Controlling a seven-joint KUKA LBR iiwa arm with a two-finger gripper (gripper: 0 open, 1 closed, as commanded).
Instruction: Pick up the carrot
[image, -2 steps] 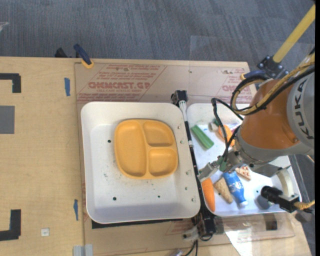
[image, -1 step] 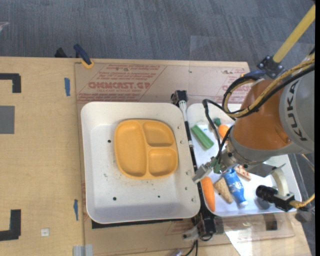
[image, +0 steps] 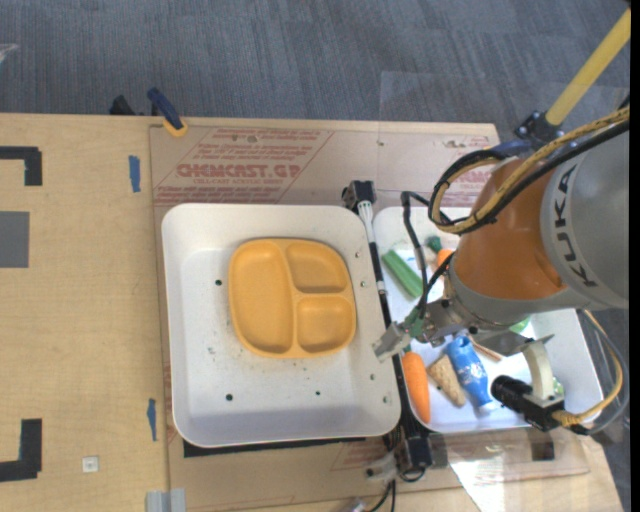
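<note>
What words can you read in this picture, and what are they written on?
"KUKA": grey arm, letters running sideways, partly cut off at the edge.
"CHEMCAST GP" (uncertain, faint red print): brown board behind the left bin. The smaller red lines around it are too blurred to read.
The blue bottle has a label too small to read.

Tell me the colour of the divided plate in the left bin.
The divided plate is yellow-orange, plain with no pattern, seen clearly in the camera view, in the left bin.

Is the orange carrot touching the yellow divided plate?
Apart. In the camera view, the orange carrot lies in the right white bin, while the yellow divided plate sits in the left white bin, with both bin rims between them.
</note>
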